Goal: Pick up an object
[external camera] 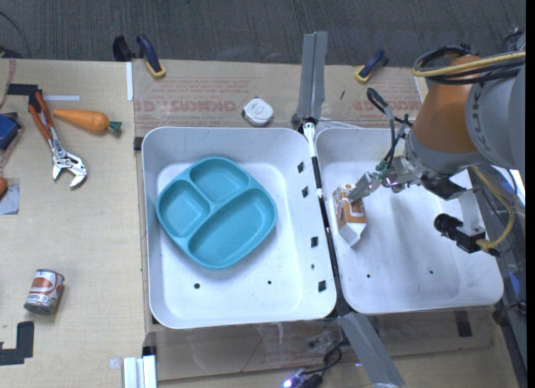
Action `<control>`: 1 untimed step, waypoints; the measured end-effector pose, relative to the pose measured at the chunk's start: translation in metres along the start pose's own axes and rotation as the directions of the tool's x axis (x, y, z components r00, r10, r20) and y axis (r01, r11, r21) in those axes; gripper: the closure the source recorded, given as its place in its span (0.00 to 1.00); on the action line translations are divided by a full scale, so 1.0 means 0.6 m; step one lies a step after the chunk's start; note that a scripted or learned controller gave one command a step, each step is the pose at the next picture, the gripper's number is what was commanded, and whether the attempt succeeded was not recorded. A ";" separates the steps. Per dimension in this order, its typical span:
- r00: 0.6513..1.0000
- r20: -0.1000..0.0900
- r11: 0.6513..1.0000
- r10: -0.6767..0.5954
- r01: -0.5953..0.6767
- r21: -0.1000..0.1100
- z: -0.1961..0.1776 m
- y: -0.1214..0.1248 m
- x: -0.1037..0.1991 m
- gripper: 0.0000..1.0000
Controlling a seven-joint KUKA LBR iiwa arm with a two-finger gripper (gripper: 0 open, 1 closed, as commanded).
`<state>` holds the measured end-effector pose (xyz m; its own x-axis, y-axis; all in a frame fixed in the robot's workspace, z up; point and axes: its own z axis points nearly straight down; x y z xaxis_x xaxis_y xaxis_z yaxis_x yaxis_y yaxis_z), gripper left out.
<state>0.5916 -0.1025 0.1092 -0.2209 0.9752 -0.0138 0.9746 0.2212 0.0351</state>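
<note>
A small white and orange-brown carton stands tilted in the right bin, close to that bin's left wall. My gripper reaches in from the right and its tip is at the carton's top end, touching it or nearly so. The grey arm with its orange band hangs over the right bin's far right part. A blue three-compartment plate lies in the middle of the left bin.
On the bench to the left lie a carrot, a wrench with orange handles and a small can. A white round item sits behind the bins. Clamps hold the bench's far edge.
</note>
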 end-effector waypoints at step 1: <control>0.979 0.001 0.979 -0.204 0.204 -0.005 -0.003 -0.090 0.018 0.00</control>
<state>0.5364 -0.1037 0.1088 -0.4153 0.9094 -0.0213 0.9087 0.4158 0.0360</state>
